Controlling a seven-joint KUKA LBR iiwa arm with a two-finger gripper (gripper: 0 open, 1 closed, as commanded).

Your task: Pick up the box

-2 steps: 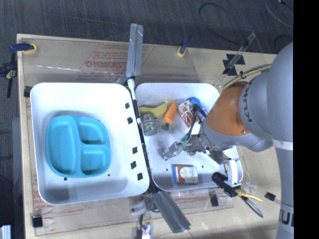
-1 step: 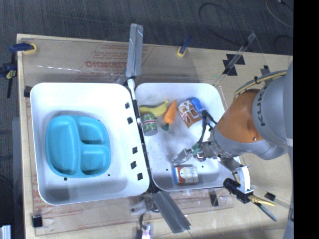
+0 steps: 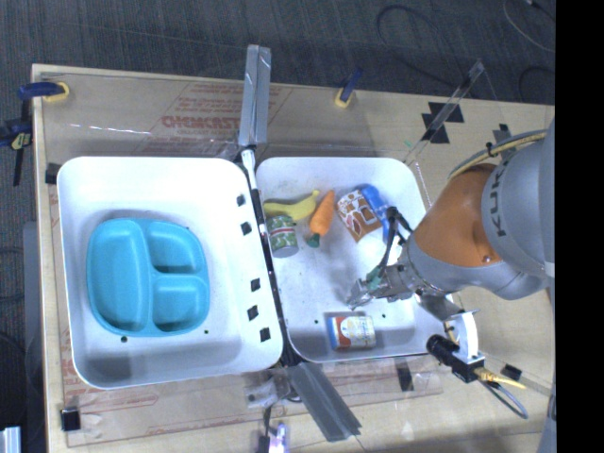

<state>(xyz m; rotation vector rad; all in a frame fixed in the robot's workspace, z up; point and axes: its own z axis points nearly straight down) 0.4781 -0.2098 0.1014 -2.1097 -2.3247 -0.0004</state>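
box [image 3: 360,212], the small brown-and-white carton with a blue end, is lying tilted in the upper part of the right white plastic bin [image 3: 401,173], just beside an orange carrot [image 3: 323,212] and near a yellow banana [image 3: 292,207] and a little green-labelled can [image 3: 283,236]. end effector [image 3: 363,292] sits low in that same bin, well below the box, just above a red-and-white can on its side [image 3: 352,330]. can't tell how it's set. left white bin [image 3: 75,182] has a blue divided tray [image 3: 147,275]. all on the desk [image 3: 142,111].
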